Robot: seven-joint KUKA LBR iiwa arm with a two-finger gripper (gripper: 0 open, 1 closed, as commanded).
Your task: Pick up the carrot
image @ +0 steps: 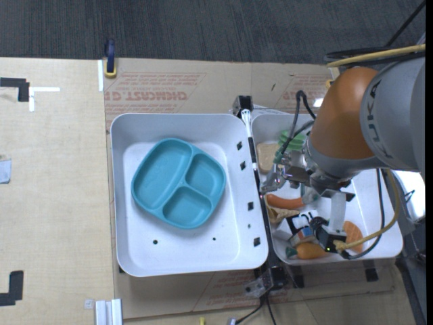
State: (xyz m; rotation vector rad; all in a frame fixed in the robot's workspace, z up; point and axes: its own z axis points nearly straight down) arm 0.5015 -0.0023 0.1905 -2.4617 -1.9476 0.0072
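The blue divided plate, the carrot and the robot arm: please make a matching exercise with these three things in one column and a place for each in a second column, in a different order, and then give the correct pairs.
Column one:
1. blue divided plate
2. carrot
3. orange band of the arm

Column two:
A. in the right bin, near its left wall
B. above the right bin, over the items in it
C. in the left bin, lying flat

Correct pairs: 1-C, 2-A, 3-B
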